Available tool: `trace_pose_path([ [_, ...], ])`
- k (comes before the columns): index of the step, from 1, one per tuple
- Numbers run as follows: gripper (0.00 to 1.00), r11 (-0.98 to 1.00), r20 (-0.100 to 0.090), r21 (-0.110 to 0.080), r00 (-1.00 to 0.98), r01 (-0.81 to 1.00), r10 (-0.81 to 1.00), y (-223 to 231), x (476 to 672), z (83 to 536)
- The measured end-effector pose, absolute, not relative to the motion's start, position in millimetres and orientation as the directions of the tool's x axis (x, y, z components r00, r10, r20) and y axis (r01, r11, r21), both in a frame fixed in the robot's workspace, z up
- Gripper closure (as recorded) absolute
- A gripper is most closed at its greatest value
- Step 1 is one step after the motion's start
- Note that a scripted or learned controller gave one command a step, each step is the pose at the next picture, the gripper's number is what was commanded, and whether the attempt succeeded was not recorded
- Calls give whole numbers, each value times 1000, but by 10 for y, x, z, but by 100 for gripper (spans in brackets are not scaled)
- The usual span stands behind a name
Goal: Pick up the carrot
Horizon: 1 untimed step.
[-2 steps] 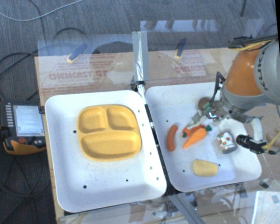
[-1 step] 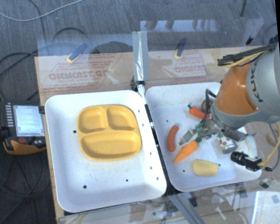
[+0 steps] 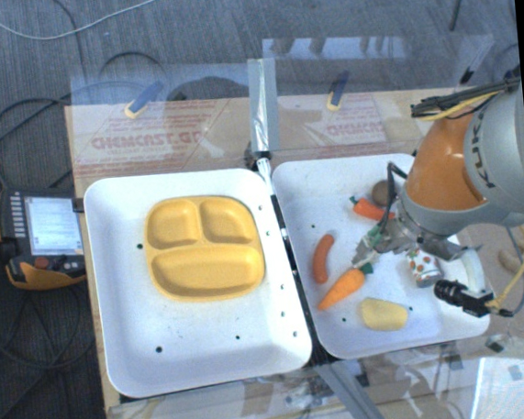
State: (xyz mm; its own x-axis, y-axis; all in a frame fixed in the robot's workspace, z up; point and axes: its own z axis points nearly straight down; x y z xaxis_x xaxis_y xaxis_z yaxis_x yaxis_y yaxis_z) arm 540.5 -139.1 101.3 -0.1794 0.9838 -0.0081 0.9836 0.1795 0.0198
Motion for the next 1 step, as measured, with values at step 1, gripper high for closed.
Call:
trace_pose_path([
  [1, 100, -313, -4, -3, 313, 950, 950, -751, 5769, 1829],
])
